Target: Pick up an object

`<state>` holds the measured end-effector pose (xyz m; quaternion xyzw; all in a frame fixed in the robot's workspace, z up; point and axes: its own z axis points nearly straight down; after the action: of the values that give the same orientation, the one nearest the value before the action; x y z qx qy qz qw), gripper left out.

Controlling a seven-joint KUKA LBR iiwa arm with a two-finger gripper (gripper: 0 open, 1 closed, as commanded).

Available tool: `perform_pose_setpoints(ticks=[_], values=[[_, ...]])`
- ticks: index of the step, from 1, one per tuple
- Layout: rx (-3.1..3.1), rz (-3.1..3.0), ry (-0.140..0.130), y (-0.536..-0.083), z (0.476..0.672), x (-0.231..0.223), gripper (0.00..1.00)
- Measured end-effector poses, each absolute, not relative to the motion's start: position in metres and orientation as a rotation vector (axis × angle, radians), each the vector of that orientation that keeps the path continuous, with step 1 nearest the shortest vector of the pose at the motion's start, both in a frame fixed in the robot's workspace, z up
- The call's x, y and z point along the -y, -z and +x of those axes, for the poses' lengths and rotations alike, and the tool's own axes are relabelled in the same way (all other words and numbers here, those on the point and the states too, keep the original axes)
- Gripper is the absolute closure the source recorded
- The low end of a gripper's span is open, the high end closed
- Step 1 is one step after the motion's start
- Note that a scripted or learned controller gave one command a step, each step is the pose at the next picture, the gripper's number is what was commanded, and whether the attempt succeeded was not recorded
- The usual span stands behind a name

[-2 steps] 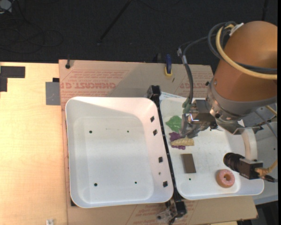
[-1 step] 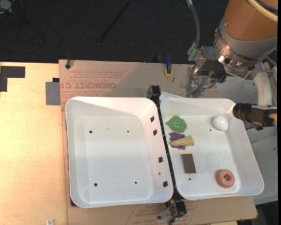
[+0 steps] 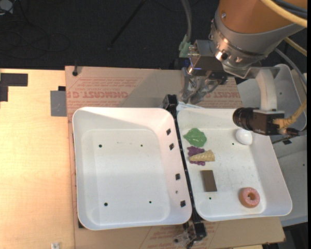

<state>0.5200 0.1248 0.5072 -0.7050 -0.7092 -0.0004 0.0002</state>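
A pink ring doughnut (image 3: 249, 197) lies nearest the camera in the bin on the view's right (image 3: 280, 183), close to its near corner. A flat brown block (image 3: 209, 181) sits just beside the divide where the two bins meet. Beyond them a small cone topped with purple (image 3: 201, 155) rests near a green lump (image 3: 195, 136), close enough that a grab at one could well nudge the other. A white egg-shaped piece (image 3: 243, 137) sits well apart, toward the far right wall. All five candidates lie loose and spread out, an arrangement that looks meant to leave room for a descent around each. The neighbouring white bin (image 3: 76, 165) stands alongside on a cardboard sheet (image 3: 119, 90) laid over the wooden surface (image 3: 26, 154). Farthest back, the grey-and-orange arm (image 3: 249, 14) hangs its jaws above the right bin's far rim, clear of every piece. Whether they are apart or together cannot be told from this angle. On this evidence, the pick has not yet begun.
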Motion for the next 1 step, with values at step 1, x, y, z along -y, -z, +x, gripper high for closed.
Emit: perform_pose_setpoints(ticks=[1], values=[[2.218,-2.219,-0.009,-0.4533,0.4769,-0.0682,1.0]])
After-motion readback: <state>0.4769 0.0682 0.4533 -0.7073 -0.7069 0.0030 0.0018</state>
